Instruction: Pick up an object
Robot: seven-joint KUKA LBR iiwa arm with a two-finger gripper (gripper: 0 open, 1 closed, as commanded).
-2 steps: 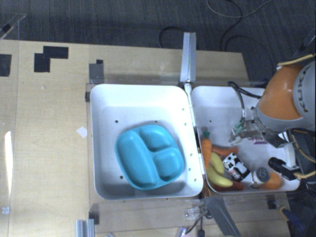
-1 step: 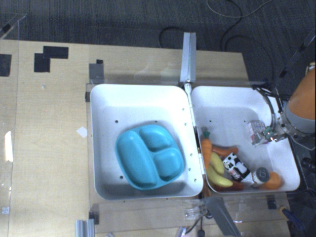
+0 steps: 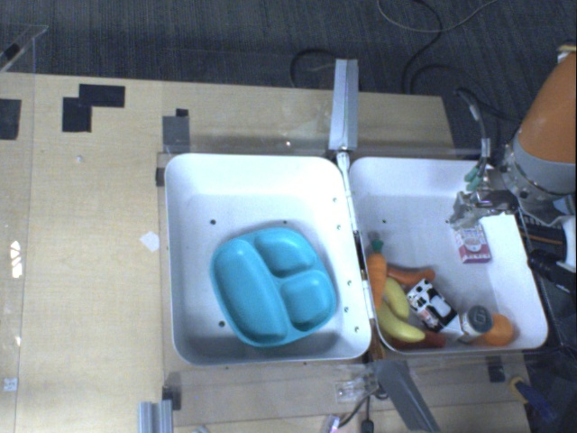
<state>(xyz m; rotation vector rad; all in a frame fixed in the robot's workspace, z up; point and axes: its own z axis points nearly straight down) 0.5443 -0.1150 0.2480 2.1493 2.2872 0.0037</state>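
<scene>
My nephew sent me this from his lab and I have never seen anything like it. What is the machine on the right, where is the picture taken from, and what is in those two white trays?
The camera is fixed above a bench, looking down at a slant. The grey and orange shape at the right edge is a robot arm reaching in. Its pincer hangs over the right bin, just above a small red and white packet; I cannot tell whether it is open or holding anything. That bin's near end holds toy food: a banana, a carrot, a black and white toy and a small orange piece. The left bin holds a blue divided plate.
</scene>
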